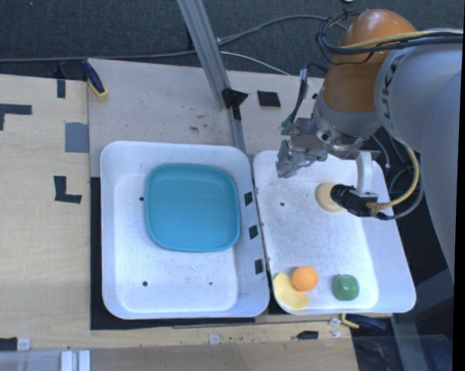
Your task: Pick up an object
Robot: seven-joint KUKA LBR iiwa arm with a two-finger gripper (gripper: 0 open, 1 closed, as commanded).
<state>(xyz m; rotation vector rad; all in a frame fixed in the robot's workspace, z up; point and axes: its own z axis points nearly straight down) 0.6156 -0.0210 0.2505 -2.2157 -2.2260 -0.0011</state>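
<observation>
Left bin [117, 215]: I see one blue plate [192, 207] lying flat in its middle, not touched by anything.
Right bin [322, 230]: at the near edge I see a yellow piece [286, 295] with an orange ball [305, 278] touching it, and a green ball [345, 286] just beside to the right. A pale round object [326, 196] lies at the far right part.
Gripper [289, 165]: it hangs over the far left corner of the right bin, well apart from the balls. I cannot tell how the fingers stand, and I see nothing between them.
Progress: in my judgement nothing is picked yet; choosing an object, descent, grasp and lift are all left.
</observation>
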